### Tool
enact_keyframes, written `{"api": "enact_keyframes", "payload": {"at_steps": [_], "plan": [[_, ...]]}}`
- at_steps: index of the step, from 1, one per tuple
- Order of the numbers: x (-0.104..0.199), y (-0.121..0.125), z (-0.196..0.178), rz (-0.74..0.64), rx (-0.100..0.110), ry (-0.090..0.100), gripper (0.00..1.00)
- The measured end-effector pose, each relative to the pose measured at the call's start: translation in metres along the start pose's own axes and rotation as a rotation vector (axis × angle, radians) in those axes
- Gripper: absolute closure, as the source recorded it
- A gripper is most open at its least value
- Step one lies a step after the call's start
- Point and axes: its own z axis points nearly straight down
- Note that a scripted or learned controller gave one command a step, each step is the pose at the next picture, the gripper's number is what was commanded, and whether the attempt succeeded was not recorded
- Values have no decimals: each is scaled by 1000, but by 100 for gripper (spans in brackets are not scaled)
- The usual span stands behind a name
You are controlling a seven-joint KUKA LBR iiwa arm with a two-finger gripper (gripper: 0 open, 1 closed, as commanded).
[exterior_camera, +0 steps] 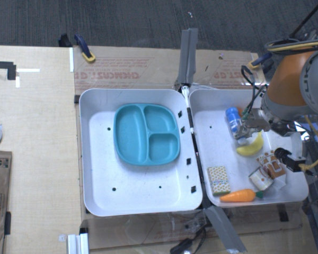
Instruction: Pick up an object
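Note:
The right bin (206,126) holds a blue bottle (232,119), a yellow banana (252,147), a tan sponge-like block (218,179), an orange carrot (237,196) and a small brown-and-white carton (268,171). My gripper (244,135) reaches down from the right into this bin, its tip between the bottle's lower end and the banana. The wrist body hides the fingertips, so I cannot see anything held between them.
The left bin (95,142) contains a teal divided plate (147,134). A grey divider post (188,57) stands at the back between the bins. Cables and a black clip (286,157) hang at the right bin's far side.

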Motion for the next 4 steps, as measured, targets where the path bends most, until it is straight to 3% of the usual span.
{"api": "enact_keyframes", "payload": {"at_steps": [1, 2, 3, 4], "plan": [[0, 0, 0, 0, 0, 0, 0], [-1, 0, -9, 2, 0, -1, 100], [-1, 0, -9, 2, 0, -1, 0], [-4, 51, 18, 45, 0, 1, 0]]}}
